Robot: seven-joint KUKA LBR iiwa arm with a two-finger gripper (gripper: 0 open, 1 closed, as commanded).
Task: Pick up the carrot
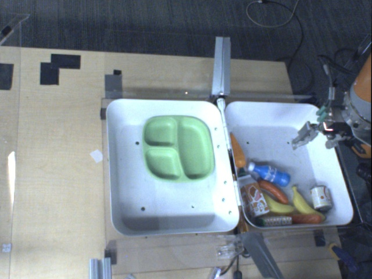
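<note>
**The arm waits by the right bin, the carrot lies inside**

Two white bins sit side by side on a wood worktop [52, 156]. The left bin [125, 214] holds a green tray [177, 147] with three hollows in it.

The right bin [273, 121] is the place to look from. The carrot [237, 151] lies at its left wall, long and orange, pointing up and down the wall. Just right of the carrot's low end is a bottle [268, 174] with a blue cap and label. Below the bottle lies a red-orange pepper [273, 191]. A snack pack [254, 199] sits at the bin's bottom left corner. A yellow banana [302, 201] lies near the bottom wall, with a second yellow one [278, 208] beside it. A small can [320, 197] stands in the bottom right corner.

The gripper [308, 133] hangs over the top right part of this bin, well apart from the carrot. A grey finger [303, 135] points left and down. I cannot tell if the fingers are open or closed. Nothing is seen between them. The arm [360, 97] comes in from the right side of the bin.
</note>
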